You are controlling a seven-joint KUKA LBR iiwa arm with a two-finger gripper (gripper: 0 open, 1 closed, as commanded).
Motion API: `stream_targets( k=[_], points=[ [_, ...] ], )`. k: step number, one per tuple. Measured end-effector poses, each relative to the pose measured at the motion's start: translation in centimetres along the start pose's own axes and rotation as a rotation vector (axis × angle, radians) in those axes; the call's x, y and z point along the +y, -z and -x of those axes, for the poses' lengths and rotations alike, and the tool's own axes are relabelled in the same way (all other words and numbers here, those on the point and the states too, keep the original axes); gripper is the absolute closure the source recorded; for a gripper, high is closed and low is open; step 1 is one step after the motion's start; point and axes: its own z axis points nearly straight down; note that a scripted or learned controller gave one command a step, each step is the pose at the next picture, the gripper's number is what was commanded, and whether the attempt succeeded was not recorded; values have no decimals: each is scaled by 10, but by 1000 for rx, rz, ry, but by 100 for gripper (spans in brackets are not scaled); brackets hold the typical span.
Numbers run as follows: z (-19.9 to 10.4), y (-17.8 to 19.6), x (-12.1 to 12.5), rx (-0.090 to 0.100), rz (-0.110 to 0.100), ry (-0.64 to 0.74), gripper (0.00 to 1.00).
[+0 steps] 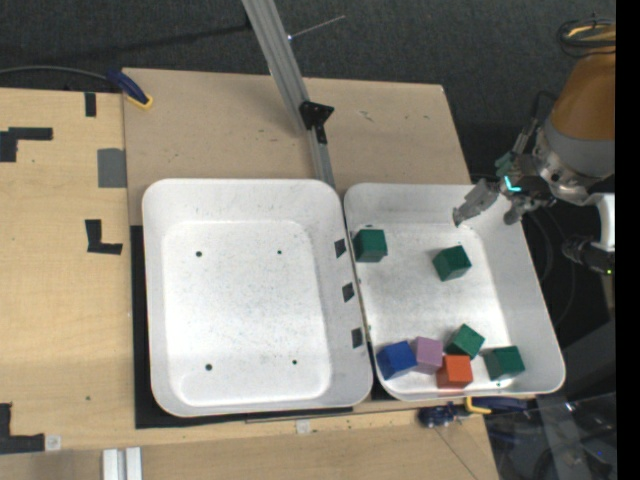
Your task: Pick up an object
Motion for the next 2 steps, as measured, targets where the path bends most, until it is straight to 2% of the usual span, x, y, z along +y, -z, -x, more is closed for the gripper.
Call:
stream_targets(
  k=[1, 2],
  points=[
    [0, 3, 1, -1, 4, 1, 0],
    [4, -42, -3, -1, 0, 0, 0]
  ],
)
